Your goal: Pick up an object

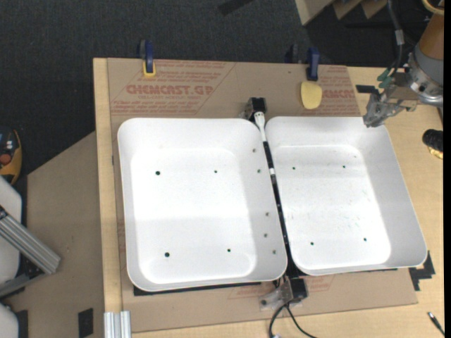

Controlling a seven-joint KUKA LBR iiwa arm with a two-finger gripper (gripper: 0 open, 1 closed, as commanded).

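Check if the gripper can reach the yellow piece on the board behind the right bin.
Probably yes. The yellow piece lies uncovered on the board beyond the far rim of the right bin; the gripper hangs near that bin's far corner, nothing between. The blue clamp behind it may crowd the approach.

The arm point(431, 62) was cut off by the frame's right edge in the upper right. A black cable point(275, 321) ran out past the bottom edge. The pale yellow thing point(311, 95) at upper middle was too small to identify.
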